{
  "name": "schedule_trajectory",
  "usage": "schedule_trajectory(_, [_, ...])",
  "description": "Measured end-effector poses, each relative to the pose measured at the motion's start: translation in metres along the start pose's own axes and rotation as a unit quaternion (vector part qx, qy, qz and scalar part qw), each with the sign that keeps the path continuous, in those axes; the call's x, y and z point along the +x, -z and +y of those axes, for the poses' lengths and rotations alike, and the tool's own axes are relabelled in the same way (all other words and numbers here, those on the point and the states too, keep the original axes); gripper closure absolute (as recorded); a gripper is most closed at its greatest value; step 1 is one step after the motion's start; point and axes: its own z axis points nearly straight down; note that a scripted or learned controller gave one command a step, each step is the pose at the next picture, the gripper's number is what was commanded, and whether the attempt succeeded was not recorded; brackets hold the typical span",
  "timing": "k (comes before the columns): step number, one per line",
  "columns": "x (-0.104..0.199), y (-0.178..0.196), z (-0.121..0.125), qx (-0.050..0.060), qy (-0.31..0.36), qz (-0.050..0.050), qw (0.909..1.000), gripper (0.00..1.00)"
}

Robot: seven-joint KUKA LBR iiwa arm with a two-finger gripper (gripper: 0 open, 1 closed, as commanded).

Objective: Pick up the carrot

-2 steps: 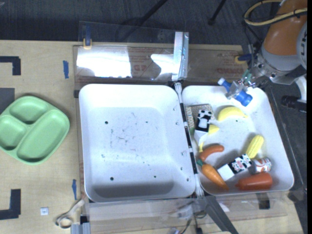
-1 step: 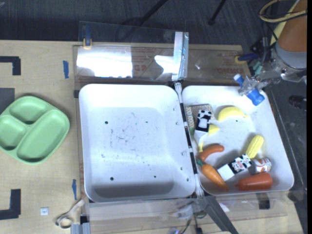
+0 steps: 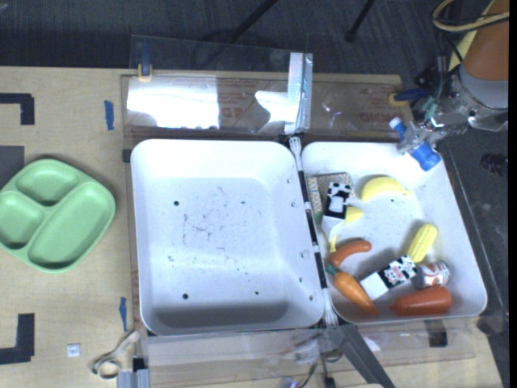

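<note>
carrot: orange, tapered, lies flat in the right bin [image 3: 472, 297], at that bin's front-left corner [image 3: 354, 290]; thick end toward the divider between bins, tip pointing toward the front wall.
neighbours of carrot: red-orange sausage-shaped piece [image 3: 348, 251] just behind it; black-and-white carton [image 3: 388, 277] just beside its tip, maybe touching, hard to tell at this angle; corn cob [image 3: 422, 242] and long red piece [image 3: 421, 301] further along from the carrot, away from the divider.
gripper: at the far-right corner of the right bin, over the rim, well apart from the carrot [image 3: 420, 148]; blue-tipped part visible.
fingers: cannot tell wide or narrow from this view; nothing seen between them.
why parked there: my read, the arm sits at the bin edge so the camera has an unobstructed look at the contents; grasp not started.
next move: needs a diagonal traverse across the bin to the carrot, then a descent aligned across its short axis.
risk: divider wall and carton crowd the carrot, little room for the fingers on either side.
left bin: sits next to the carrot's bin, scuffed white floor [image 3: 218, 217].
worktop: pale wood [image 3: 65, 111]; green sectioned plate [image 3: 52, 214] well beyond the left bin.
room: dark floor behind, tripod legs, clear sheet behind the bins.
</note>
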Motion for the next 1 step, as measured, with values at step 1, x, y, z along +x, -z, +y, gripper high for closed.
schedule_trajectory(1, [0.0002,0.0113,0.0016,-0.002,0.001,-0.002,1.0,1.0])
